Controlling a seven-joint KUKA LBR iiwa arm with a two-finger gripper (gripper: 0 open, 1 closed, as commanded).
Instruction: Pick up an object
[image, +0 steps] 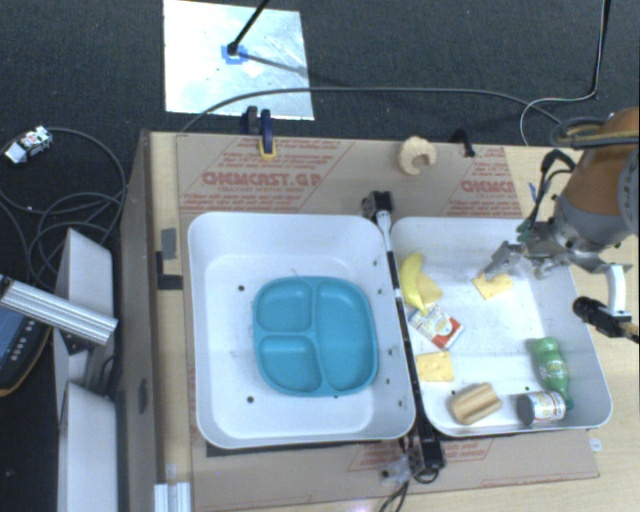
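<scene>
Bread roll (474, 402) and can (541, 407) are lying unpicked nearest; gripper (500, 266), fingers seemingly spread and holding nothing, is hovering beside the yellow wedge (492, 287).

I am working under even, fairly bright overhead light. The two white bins (300, 235) are glowing pale without blowing out. A metal sheet (238, 60) at the upper left of the frame is throwing bright glare. Shadows are lying soft and short. The picture is looking slightly grainy, soft toward its edges.
</scene>
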